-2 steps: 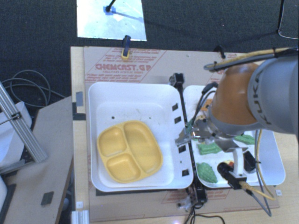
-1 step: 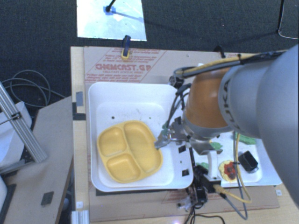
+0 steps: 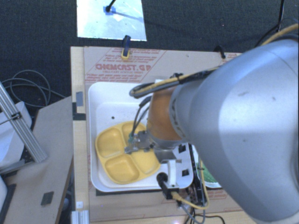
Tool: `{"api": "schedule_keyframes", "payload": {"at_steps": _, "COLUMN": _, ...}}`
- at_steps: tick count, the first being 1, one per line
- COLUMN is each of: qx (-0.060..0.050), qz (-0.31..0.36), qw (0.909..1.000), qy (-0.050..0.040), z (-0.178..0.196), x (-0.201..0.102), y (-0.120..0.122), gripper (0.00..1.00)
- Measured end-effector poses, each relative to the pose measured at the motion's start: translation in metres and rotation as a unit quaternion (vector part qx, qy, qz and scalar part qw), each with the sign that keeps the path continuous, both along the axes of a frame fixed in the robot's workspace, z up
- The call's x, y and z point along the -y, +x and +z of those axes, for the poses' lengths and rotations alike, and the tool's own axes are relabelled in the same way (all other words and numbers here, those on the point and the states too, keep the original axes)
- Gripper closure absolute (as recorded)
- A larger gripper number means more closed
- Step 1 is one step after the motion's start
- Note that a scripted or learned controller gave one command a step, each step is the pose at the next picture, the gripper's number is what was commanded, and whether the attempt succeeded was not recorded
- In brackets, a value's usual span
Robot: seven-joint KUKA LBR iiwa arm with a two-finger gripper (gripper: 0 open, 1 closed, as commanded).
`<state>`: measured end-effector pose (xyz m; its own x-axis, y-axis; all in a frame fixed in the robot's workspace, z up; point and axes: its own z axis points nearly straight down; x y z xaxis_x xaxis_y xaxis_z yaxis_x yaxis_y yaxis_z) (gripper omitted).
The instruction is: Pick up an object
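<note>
One yellow divided plate [image 3: 117,157] lies in the left white bin [image 3: 100,106], flat on the bin floor. My pincer [image 3: 138,143] is low at the plate's centre ridges; wrist blocks it, so I cannot tell its opening or any hold. Pickup not done yet: grasp unconfirmed, lift remains.

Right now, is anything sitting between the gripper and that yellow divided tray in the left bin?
Nothing visible: the gripper is already down at the yellow tray, over its central dividers, inside the left bin.
</note>
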<state>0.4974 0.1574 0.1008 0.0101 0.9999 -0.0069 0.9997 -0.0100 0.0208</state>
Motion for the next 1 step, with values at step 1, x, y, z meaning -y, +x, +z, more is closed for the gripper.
{"api": "schedule_keyframes", "payload": {"at_steps": 1, "qx": -0.005, "qz": 0.012, "qw": 0.9999, "qy": 0.0080, "z": 0.1078, "x": -0.0833, "y": -0.0101, "gripper": 0.00}}
